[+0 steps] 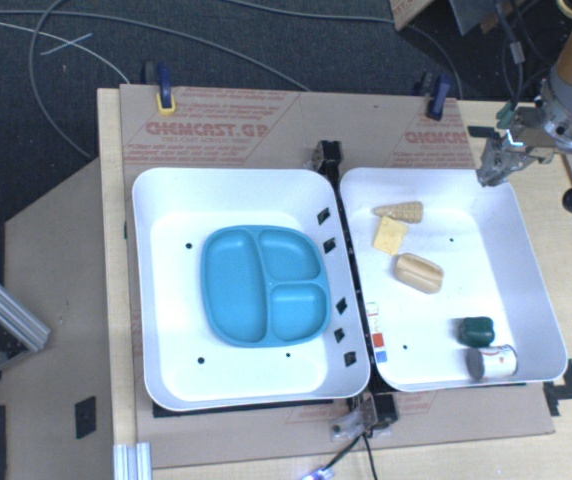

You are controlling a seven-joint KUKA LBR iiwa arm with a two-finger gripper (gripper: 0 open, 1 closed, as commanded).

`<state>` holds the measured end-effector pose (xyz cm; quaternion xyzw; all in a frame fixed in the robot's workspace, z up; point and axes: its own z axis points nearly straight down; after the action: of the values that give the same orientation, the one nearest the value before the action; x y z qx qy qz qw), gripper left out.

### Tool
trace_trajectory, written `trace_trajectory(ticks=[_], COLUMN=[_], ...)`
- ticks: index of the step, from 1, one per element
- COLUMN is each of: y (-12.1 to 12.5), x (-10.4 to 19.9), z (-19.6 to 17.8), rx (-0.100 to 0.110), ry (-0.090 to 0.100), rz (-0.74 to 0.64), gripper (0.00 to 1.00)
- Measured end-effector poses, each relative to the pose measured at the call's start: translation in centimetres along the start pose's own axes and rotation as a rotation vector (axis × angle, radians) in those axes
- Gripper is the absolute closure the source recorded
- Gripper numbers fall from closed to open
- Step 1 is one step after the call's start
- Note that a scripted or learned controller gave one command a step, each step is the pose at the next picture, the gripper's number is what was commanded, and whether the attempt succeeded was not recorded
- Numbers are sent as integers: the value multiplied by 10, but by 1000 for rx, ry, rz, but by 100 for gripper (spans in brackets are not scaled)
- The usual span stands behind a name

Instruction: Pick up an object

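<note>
The claw (493, 171) hangs at the right bin's (536, 298) far corner – grip state unclear – while the bun (418, 272) mid-bin looks light, soft – pinch its short sides.

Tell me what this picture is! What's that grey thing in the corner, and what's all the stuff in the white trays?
That grey thing is a robot arm. At its tip is a claw for grabbing things. The camera sits up high and looks down at a slant, and the arm reaches in from the right side of the picture.

The bench holds two shallow white trays side by side. The left tray has a blue plate with three sections in it. The right tray has small toys: a cone-shaped piece, a yellow square like cheese, a tan bread roll, a dark green lump and a little white can.

The claw hovers above the right tray's far corner, and nothing is between its fingers. Its job is to pick something up.
</note>
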<state>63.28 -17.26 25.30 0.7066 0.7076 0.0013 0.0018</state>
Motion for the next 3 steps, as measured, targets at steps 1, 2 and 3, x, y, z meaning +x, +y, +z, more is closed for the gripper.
trace_trajectory(ticks=[1,2,3], y=[-19,-33,-57], x=[38,85,128], z=[0,12,24], rx=[7,8,9], ry=[3,3,4], rz=[-2,-3,-3], gripper=[100,100,100])
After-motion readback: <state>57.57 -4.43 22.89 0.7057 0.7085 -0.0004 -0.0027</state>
